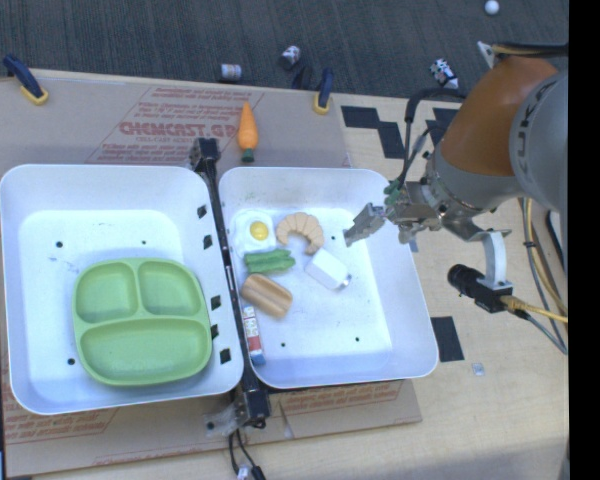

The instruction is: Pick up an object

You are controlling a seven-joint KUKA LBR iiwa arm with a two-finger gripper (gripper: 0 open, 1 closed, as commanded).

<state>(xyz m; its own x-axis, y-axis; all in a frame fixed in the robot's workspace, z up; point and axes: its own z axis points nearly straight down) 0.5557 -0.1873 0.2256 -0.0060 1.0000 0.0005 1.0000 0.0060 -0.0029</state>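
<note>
Presently your gripper (365, 225), jaws' state indeterminable, hangs near the small white rectangular block (327, 268); centre over it before descending.

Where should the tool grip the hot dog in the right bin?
Probably across the middle of the hot dog, from above. It lies flat and elongated, slanting down to the right, so the short width suits closing fingers. The tube lies close on its lower left.

We see the right bin's (405, 318) right and lower floor lying open. Its left side is crowded: fried egg (255, 232), croissant (301, 229), green beans (269, 261), hot dog (266, 295), white block (326, 268).
</note>
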